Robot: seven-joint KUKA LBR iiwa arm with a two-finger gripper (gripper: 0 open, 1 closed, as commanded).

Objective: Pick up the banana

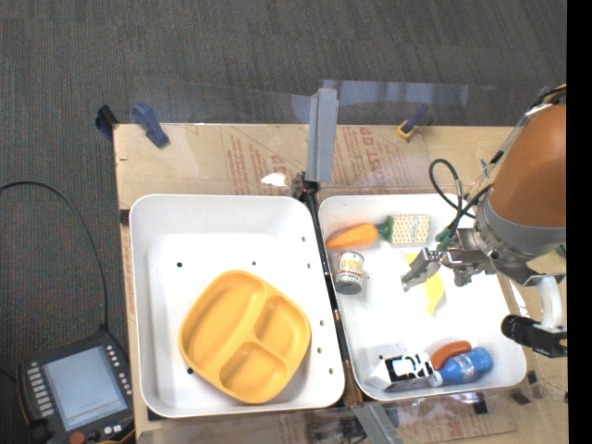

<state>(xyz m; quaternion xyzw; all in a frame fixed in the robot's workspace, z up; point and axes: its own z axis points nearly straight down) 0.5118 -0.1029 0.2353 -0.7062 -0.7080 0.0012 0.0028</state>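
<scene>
Camera view: I see the gripper (pixel 433 268) over the banana (pixel 434 292) in the right bin (pixel 370 377).
Fingers: apart, holding nothing.
Risk: an off-centre close could push the banana away.

Smooth glossy plastic forms the yellow divided plate (pixel 245 337) and white bins (pixel 148 248); the bench (pixel 222 160) looks like cardboard.

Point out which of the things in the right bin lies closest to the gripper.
The banana, the yellow piece directly under the gripper. The can, carrot and blue bottle all sit farther off.
</scene>
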